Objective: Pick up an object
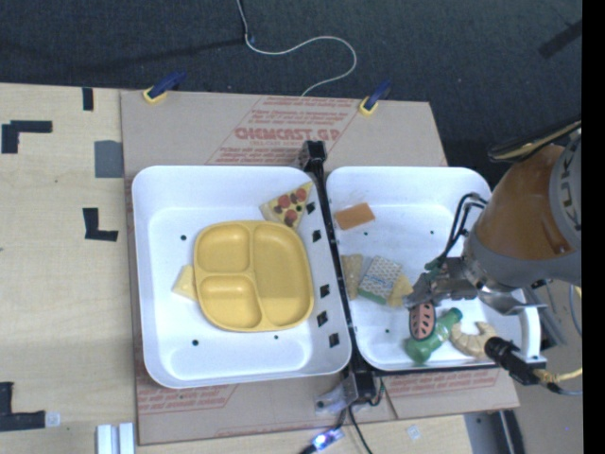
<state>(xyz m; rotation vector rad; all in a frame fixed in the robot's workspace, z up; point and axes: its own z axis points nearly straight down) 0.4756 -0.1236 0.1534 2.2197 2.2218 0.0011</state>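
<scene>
Camera view: the grey arm [529, 216] reaches into the right white bin [416, 183]. Its jaws [427, 296], whose opening I cannot tell, hover just above the red watermelon-slice toy [422, 322] lying flat there. Nothing looks lifted; the pick remains undone.

Red printed lettering runs across the cardboard sheet [284, 126] under the bins, too blurred to read.

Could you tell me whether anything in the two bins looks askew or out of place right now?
Mostly ordinary clutter. The yellow divided plate sits tilted in the left bin, lying over a pale yellow piece that pokes out at its left edge. A pizza-slice toy rests against the divider between the bins. Nothing looks spilled or damaged.
</scene>
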